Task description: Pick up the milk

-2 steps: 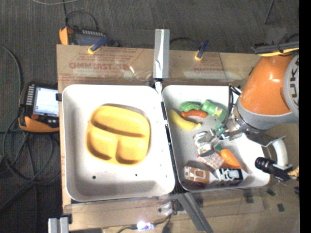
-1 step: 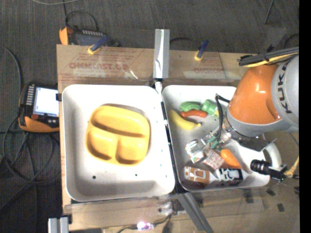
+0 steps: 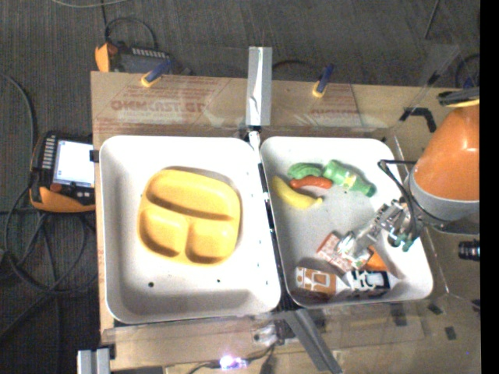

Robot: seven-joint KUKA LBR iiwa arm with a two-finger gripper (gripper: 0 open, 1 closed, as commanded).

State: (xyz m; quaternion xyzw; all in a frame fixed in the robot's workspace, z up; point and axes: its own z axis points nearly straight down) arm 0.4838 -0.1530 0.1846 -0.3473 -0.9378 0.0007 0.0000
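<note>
Milk's not lifted yet, as far as I can judge: the small black-and-white milk carton (image 3: 366, 280) lies flat at the near edge of the right shallow white bin (image 3: 405, 202), beside a brown carton (image 3: 315, 280). My arm reaches in low from the right, gripper (image 3: 352, 248) angled down just above it; how wide, I cannot tell.

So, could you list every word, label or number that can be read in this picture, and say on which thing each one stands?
None can be quoted with certainty.
Cardboard sheet behind the bins: large faded red print, too blurred to read.
Brown carton in the right bin: printed front, too small.
Red-and-white carton by the end effector: label too small.
Black-and-white carton: markings too small.
Handheld device left of the bench: bright screen, nothing legible.
</note>
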